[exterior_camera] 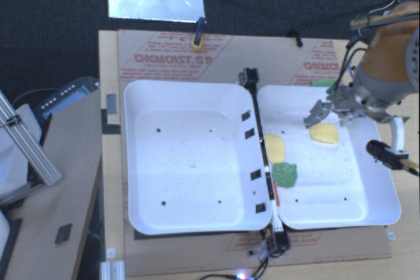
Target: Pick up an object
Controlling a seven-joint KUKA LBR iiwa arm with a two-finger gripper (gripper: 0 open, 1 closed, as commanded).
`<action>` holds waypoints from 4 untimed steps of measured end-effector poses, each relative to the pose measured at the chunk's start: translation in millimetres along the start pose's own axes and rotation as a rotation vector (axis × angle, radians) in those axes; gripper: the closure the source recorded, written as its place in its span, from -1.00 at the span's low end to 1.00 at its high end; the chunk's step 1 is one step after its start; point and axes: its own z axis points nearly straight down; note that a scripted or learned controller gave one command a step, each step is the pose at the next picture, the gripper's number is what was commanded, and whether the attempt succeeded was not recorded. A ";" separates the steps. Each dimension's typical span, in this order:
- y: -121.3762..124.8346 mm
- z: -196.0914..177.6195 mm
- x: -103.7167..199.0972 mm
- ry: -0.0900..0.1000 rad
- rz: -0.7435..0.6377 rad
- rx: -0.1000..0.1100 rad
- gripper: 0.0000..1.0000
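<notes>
Camera view, from above the bench: the grey-and-orange arm was seen reaching in from the right over the right bin, its gripper lowered near the bin's far half. How far the gripper was open could not be told from this angle, and nothing could be made out in its hold. A pale yellow object lay on the bin floor just beside and below the gripper; whether contact had been made could not be judged. Two more objects were left against the bin's left wall: a second yellow piece and, touching it on the near side, a green piece, with a thin red-orange sliver at its edge. The left bin was shown with bare floor. By the look of things, the task was judged to be at the approach stage: the arm had been brought to an object, but the grasp and lift were not yet done.
</notes>
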 end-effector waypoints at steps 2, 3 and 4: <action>29.7 -161.7 -0.3 -0.004 -0.004 -0.020 1.00; 80.9 -280.0 31.5 -0.002 -0.007 -0.019 1.00; 78.4 -347.3 49.1 -0.001 -0.004 -0.009 1.00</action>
